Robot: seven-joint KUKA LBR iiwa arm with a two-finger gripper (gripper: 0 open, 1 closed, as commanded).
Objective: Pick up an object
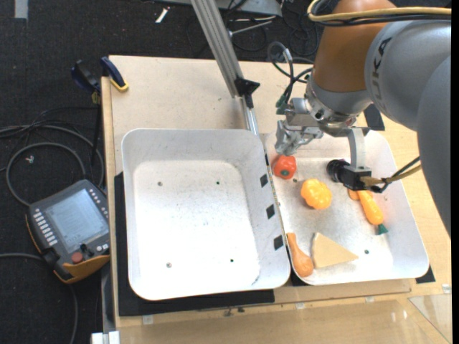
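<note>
— White plastic is seen twice on the bench (pixel 179 77): two shallow bins set side by side. What is held in each?

— Nothing but specks and a few dark dots can be made out on the left bin (pixel 143 145). In the right bin (pixel 401 253) five things are laid out: a red tomato (pixel 285 166) near the upper left corner, a yellow pepper (pixel 316 193) just right of and below it, a carrot (pixel 371 206) with a green tip towards the right side, a tan wedge (pixel 331 251) near the front edge, and an orange gourd-shaped piece (pixel 300 256) touching the wedge's left side, against the bin's left wall.

— Where is the gripper (pixel 288 143) found?

— It is hung from the grey arm (pixel 401 56), below the orange band (pixel 344 56), directly above the tomato at the right bin's upper left corner. Whether the tomato is touched cannot be told.

— And its fingers?

— Their spread cannot be told; they are blurred together with the wrist hardware. Nothing is seen lifted off the bin floor.

— What lies off the bench?

— A teach pendant (pixel 70 228) is seen on the dark floor at left.
</note>
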